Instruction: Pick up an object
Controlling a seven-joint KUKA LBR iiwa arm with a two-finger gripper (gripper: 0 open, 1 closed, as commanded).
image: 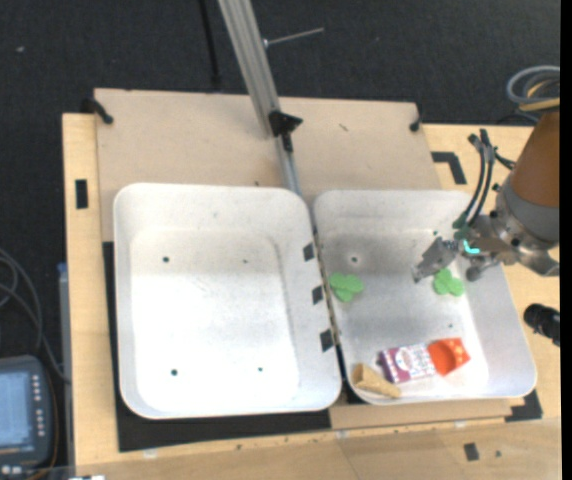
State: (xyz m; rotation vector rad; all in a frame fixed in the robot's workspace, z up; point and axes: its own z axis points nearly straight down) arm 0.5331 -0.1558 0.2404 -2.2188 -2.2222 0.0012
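The right bin point(486, 368) holds a green piece point(345, 287) near its left wall and a second green piece point(449, 284) towards its right side. Along the front lie a purple-and-white packet point(406, 362), an orange object point(449, 355) and a tan piece point(371, 378). My gripper point(453, 260) hangs over the right part of this bin, just above and left of the second green piece. Its fingers point(434, 258) stand apart, with nothing between them. The arm's orange band point(538, 163) shows at the right edge.
The left bin point(136, 218) lies beside the right one. A slanted metal pole point(256, 58) rises from behind the bins' shared edge. A monitor point(1, 408) and cables sit at the lower left, off the bench.
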